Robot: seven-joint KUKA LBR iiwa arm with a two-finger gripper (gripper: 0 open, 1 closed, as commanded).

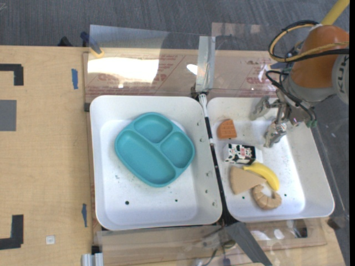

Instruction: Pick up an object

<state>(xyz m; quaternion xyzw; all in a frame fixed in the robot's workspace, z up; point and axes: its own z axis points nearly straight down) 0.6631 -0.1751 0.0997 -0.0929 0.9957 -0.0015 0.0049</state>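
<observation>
Nearest my camera, at the front of the right bin (316,201), I saw a croissant (267,198) lying just below a banana (264,174), the two touching or nearly so. A tan wedge-shaped piece (241,180) sat at their left, tucked under the banana's near end. Just past those, a small black-and-white patterned item (240,153) lay close to the divider between the bins; I couldn't make out what it was. Further back still, an orange piece (226,129) rested on its own, apart from the patterned item.

In the left bin (105,165), I had a teal divided plate (155,148) with three compartments, sitting roughly in the middle and turned at an angle.

Toward the far right corner of the right bin, I watched the gripper (270,123) hanging low over bare white floor, well apart from the banana cluster and off to the right of the orange piece. Its two fingers (273,135) stood spread wide, with nothing between them. Above it, the arm's orange band (320,57) filled the upper right, looped with a yellow-and-black cable (283,35).

At the very back, a clear panel (141,60) stood behind both bins, catching glare.
</observation>
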